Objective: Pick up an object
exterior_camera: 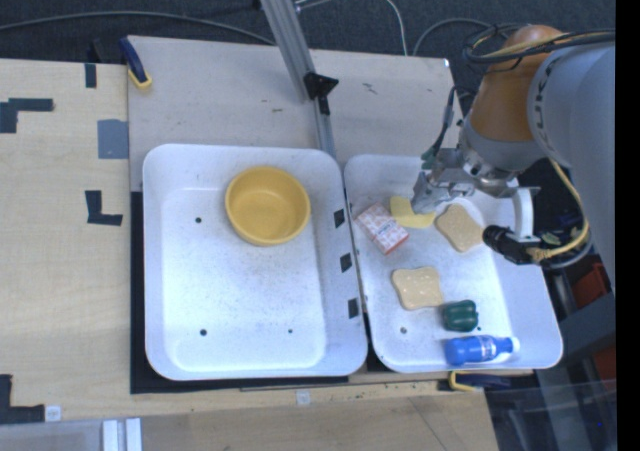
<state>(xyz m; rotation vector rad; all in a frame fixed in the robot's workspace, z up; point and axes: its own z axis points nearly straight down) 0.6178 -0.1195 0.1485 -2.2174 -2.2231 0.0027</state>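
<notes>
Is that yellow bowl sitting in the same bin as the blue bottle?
No, the yellow bowl sits in the left bin, while the blue bottle lies in the right bin.

A single grey robot arm [570, 99] enters from the right side of the camera view, its thick rounded upper link filling the upper right corner. An orange band [505, 99] wraps the arm just above the wrist, with a rounded orange cap showing at the top. Thin dark cables loop around this section and trail off to the right. Below the band, the wrist narrows into a grey and silver housing that points downward and slightly left. The end effector [428, 195] sits at the lowest tip, lowered close to the surface level. A black fitting with a white bracket juts from the wrist's lower right side.
</notes>
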